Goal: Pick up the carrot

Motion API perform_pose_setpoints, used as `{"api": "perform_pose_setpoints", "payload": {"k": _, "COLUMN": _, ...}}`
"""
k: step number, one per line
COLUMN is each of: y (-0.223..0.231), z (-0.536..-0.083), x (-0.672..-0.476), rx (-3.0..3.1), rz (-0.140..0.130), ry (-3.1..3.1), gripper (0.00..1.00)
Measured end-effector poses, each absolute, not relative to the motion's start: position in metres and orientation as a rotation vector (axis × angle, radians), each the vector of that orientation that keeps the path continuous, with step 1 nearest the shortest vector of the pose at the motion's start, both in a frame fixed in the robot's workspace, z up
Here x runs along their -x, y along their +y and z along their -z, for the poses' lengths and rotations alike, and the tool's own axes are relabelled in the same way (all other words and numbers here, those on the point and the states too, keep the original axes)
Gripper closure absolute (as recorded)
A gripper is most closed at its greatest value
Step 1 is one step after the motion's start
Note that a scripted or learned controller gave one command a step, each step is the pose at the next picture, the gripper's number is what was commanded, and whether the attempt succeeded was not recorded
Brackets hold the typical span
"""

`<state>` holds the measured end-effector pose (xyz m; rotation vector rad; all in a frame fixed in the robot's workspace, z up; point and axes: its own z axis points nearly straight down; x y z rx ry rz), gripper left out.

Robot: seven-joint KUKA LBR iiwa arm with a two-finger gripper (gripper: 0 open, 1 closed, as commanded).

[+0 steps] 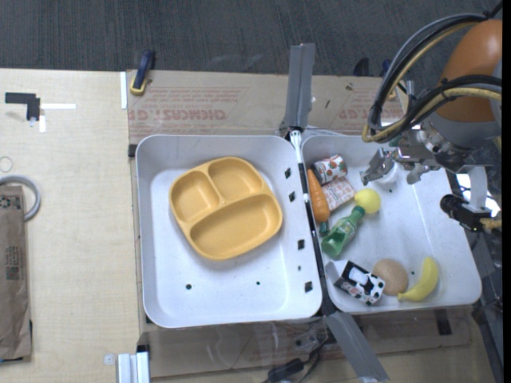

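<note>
Carrot (318, 196) lies lengthwise against the left wall of the right bin (455, 246), about nine o'clock in that bin, untouched. The gripper (389, 168) hovers at one o'clock from it, near a small lemon (366, 200); whether it is apart or together cannot be told. The left bin (156, 238) holds a yellow divided plate (227, 207). Both bins sit on a pale wooden bench (64, 158) before dark carpet (200, 14).
</note>
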<state>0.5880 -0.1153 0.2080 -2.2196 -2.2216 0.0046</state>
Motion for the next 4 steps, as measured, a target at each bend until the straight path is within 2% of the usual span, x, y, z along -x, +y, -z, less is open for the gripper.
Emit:
{"api": "perform_pose_setpoints", "payload": {"k": 1, "y": -0.113, "z": -0.16, "x": -0.544, "rx": 2.314, "rz": -0.004, "ry": -2.123, "gripper": 0.0}}
{"api": "perform_pose_setpoints", "payload": {"k": 2, "y": -0.101, "z": -0.117, "x": -0.477, "rx": 2.171, "rz": -0.003, "ry": -2.269, "gripper": 0.0}}
{"api": "perform_pose_setpoints", "payload": {"k": 3, "y": -0.107, "z": -0.111, "x": -0.558, "rx": 2.407, "rz": -0.004, "ry": -2.018, "gripper": 0.0}}
{"api": "perform_pose_setpoints", "payload": {"k": 4, "y": -0.058, "z": -0.191, "x": -0.557, "rx": 2.342, "rz": -0.005, "ry": -2.093, "gripper": 0.0}}
